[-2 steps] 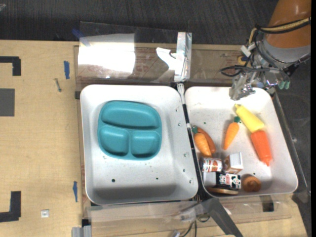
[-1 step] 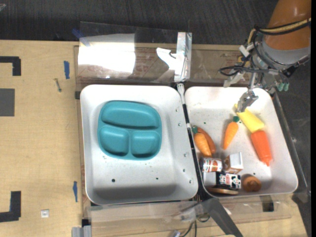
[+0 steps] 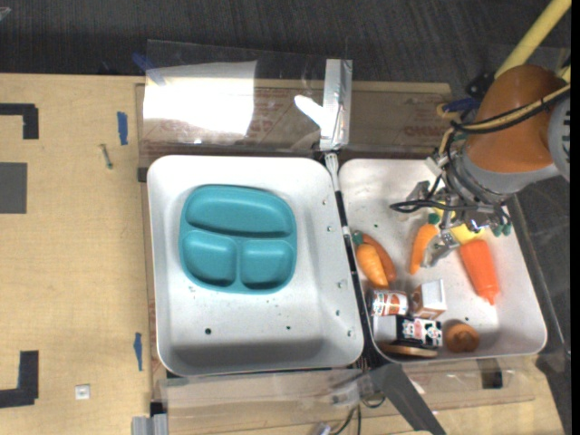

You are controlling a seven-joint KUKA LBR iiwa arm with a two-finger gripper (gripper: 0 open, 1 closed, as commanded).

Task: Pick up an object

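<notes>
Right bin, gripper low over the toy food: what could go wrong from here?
1. The gripper hangs among a slim orange carrot, a yellow piece and a fat orange carrot; it may nudge them apart rather than grasp one.
2. Rounded carrots could slip out.

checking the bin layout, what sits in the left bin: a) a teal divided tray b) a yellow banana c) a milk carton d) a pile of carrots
a, the teal divided tray lies alone in the left bin, while the toy carrots and small cartons lie in the right bin under the gripper.
</notes>
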